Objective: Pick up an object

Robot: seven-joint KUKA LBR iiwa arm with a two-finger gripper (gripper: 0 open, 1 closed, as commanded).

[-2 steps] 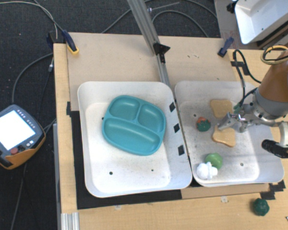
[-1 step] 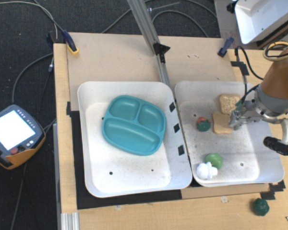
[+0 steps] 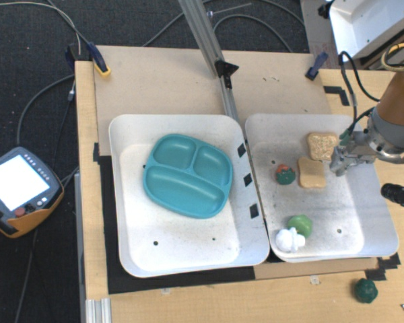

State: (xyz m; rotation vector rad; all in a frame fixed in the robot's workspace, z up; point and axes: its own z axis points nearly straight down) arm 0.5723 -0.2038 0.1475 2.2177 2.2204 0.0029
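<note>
A tan block [image 3: 312, 173], long axis near-to-far, is seen just left of the pincer [image 3: 341, 163], whose state cannot be told.

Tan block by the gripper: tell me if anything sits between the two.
Nothing visible does. The gripper hangs just right of the tan block in the right bin. The beige rough lump lies just behind the block, and the red-and-green piece lies on the block's far side.

Your wooden worktop [image 3: 161, 73] carries two white bins side by side, left bin [image 3: 182, 254] and right bin [image 3: 363, 241], plus a dark green ball [image 3: 365, 290] near its front right corner.
</note>
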